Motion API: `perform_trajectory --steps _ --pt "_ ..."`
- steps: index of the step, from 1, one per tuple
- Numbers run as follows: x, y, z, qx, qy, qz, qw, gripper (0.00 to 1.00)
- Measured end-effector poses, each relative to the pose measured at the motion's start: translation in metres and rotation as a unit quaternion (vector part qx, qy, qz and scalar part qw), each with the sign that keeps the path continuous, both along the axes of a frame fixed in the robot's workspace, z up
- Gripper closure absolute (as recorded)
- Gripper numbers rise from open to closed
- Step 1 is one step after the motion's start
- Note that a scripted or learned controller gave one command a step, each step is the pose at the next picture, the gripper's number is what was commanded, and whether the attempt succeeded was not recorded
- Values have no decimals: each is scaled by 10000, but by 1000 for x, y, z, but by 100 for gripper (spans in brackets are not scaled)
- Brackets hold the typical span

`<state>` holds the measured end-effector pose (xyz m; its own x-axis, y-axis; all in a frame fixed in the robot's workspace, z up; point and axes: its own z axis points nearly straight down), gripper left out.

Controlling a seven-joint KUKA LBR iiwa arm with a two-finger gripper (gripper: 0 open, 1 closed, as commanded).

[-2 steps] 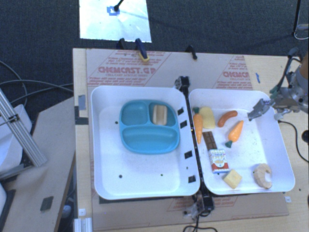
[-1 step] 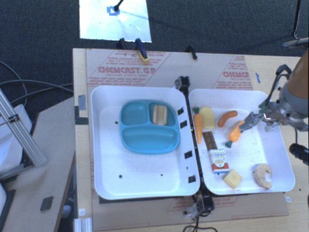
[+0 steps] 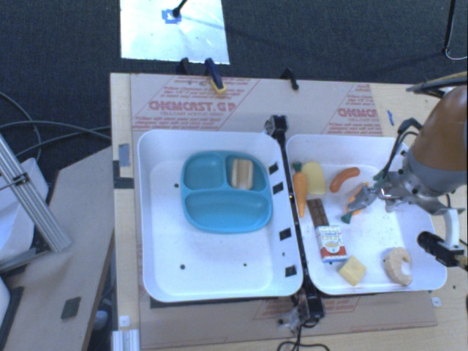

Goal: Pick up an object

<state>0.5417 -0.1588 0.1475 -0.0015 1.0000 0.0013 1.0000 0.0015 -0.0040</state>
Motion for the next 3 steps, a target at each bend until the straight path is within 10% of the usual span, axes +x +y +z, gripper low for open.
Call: perform_trajectory --steps 2,3 --pt "-2 -3 -63 -4 -21 -6 10000 0" --pt "-1 -3 -52 -8 -36 -3 10000 100"
